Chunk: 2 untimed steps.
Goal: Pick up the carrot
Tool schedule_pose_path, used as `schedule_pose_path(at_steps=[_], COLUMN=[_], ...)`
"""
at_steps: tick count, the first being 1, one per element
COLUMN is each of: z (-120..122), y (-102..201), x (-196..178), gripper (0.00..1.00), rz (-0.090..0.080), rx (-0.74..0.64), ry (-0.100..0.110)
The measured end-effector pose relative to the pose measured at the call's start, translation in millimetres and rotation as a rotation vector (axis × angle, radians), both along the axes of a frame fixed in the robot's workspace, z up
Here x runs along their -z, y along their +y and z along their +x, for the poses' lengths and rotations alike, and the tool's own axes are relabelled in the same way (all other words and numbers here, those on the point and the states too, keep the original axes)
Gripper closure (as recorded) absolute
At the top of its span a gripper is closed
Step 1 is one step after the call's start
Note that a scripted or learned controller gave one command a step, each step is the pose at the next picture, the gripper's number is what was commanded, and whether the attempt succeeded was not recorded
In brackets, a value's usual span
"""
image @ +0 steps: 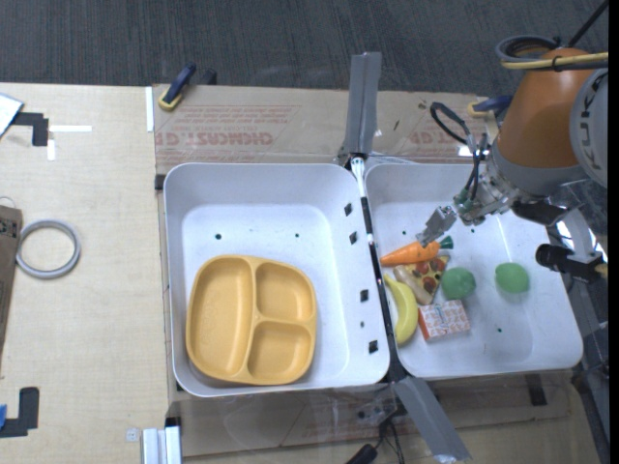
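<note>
The arm (546,114) slants in from three o'clock over the right bin (542,351), wrist tipped down toward nine. Its jaws (437,225) hang just above the carrot (411,253); whether they stand open I cannot tell. The carrot lies flat against the bin's left side, a banana (403,309) at its six o'clock.

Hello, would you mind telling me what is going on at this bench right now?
The grey and orange arm is reaching into the right bin, its gripper just above the carrot, which lies on the bin floor beside a banana. The left bin has a yellow divided plate.
</note>
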State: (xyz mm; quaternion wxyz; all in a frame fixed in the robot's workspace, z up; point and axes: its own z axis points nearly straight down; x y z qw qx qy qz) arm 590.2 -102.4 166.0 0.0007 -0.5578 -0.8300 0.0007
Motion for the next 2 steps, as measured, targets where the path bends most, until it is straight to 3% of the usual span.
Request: schedule_pose_path(at_steps=[1,2], z=[-14,37], y=[-3,-39], x=[73,19], gripper=[0.0,0.0], rz=[0.0,-0.002], rx=[0.227,0.307], ry=[-0.004,-0.003])
